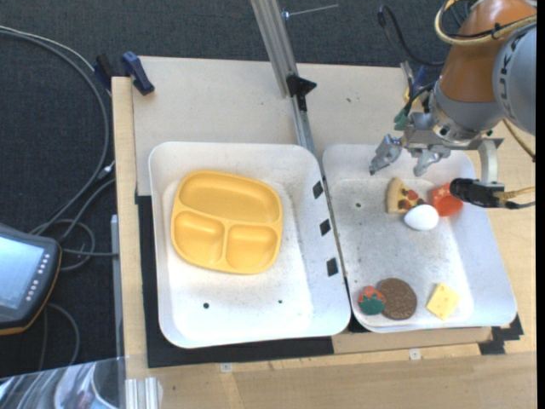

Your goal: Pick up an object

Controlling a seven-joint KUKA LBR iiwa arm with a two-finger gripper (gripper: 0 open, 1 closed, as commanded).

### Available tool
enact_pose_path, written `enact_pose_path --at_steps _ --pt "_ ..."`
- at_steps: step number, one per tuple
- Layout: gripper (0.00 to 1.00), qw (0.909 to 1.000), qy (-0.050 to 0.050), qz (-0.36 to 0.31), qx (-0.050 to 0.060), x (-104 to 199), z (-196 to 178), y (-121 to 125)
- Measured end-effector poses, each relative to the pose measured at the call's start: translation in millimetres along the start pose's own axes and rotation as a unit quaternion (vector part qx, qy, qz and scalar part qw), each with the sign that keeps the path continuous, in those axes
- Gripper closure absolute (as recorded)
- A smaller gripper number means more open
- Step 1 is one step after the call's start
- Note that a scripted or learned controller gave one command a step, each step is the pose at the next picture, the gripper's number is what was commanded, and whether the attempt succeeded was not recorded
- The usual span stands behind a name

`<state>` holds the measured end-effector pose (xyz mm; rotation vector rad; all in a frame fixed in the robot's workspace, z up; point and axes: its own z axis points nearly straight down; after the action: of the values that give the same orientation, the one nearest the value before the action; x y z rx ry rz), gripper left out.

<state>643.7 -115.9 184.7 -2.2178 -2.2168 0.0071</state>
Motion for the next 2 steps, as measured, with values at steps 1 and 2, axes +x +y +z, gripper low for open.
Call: enact_pose_path --at_steps 1,2 --pt "0.00 1.0000 0.000 0.000 0.000 -6 45 -2" --pt "0.00 1.0000 -0.001 -0.001 -0.005 -6 90 0"
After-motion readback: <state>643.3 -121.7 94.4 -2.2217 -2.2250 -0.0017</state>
